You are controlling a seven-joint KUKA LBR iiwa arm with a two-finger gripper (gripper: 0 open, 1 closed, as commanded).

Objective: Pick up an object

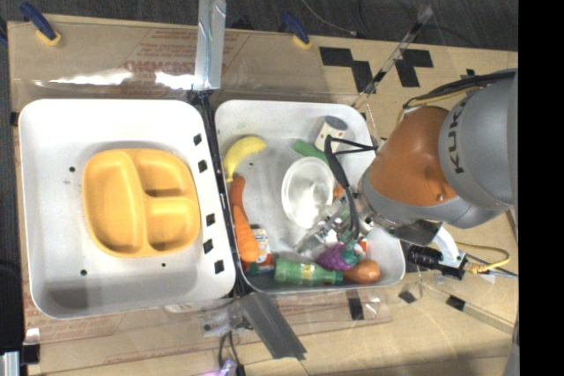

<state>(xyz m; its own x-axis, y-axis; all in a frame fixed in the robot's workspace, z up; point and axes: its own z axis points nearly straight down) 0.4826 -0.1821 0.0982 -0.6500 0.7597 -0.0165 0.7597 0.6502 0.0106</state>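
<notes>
My gripper [328,233] reaches low into the front right of the right bin [264,114], under the grey and orange wrist [414,172]. It sits just above a purple toy [335,258] and beside a clear cup [307,188]. Near it along the bin's front lie a green bottle [304,272] and an orange-red piece [364,272]. An orange carrot [241,223] runs along the bin's left wall, with a yellow banana [242,151] at its far end. Nothing shows as lifted.
The left bin [53,128] holds a yellow divided tray [141,198]. A green piece [308,149] and a grey-white item [335,129] lie at the back of the right bin. Black cables [339,156] loop over the bin next to the wrist.
</notes>
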